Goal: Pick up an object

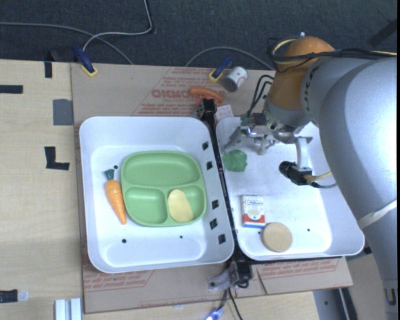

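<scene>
- Right now, gripper (243, 141) low in the right bin (333, 242), upper centre of frame, just above the green object (235, 161).
- Jaw state: cannot tell.
- Risk: shoving it against the bin wall, or clipping the divider, from an off-centre descent.

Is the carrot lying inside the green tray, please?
No, the carrot lies on the left bin's floor, just beside the green tray's left edge.

Two blue clamps (85, 61) are sitting at the cardboard sheet's (147, 92) back edge, a black cable (144, 5) is trailing over the dark carpet (207, 12), black tape marks (53, 157) are showing on the wooden bench (27, 199).
</scene>
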### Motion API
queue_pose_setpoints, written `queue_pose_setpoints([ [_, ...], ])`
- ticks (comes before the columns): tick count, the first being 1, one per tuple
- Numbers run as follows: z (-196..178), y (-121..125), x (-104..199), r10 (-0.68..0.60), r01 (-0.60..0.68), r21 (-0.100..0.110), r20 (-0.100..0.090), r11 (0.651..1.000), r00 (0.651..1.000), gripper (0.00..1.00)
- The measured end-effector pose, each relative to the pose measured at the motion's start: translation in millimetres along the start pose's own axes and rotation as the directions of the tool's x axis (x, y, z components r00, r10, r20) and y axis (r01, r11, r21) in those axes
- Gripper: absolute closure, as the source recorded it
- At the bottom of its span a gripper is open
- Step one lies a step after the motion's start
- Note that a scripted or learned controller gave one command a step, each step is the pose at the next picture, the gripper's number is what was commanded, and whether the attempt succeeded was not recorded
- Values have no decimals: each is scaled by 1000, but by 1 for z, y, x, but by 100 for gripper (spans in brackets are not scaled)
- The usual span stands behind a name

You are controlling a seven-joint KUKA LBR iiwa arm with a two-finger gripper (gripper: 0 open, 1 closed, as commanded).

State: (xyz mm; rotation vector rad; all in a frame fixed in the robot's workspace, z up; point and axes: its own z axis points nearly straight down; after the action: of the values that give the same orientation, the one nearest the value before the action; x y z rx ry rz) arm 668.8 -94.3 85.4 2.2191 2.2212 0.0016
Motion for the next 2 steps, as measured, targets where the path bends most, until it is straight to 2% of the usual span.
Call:
queue_pose_setpoints([
  [1,0,-9,-3,-1,1,0,1,1000,1000,0],
  [2,-1,-37,0,1,-1,0,2,1000,1000,0],
])
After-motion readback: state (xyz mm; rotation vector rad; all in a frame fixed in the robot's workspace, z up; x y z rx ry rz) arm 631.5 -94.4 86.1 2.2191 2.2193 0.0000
